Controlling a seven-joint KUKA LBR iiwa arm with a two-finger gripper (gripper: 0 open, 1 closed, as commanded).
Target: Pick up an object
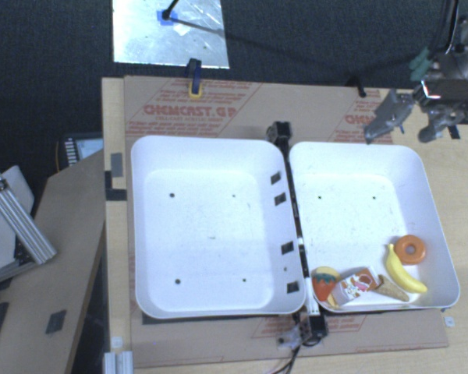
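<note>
**Mara:** Where was the gripper (405, 123) at that moment?

**Ivo:** Up at the top right, above the far corner of the right bin (430, 189) and over the bench edge. Its two fingers (386, 117) were spread apart, one pale and angled toward the bin's rim, the other a darker one to the right of it. Nothing sat between them.

**Mara:** And the objects?

**Ivo:** All were bunched in the near right corner of the right bin, well apart from the gripper. A banana (402, 272) lay curved along the right wall, with an orange ring-shaped piece (410, 248) touching its upper end. Beside the banana lay a small brown cone-like item (391, 289), then a white and red packet (355, 286), and at the left end a round red and orange toy (325, 281) close to the divider side.

**Mara:** The other bin?

**Ivo:** The left bin (140, 209) sat beside it, the two joined by black clips (280, 199) along the middle.
</note>
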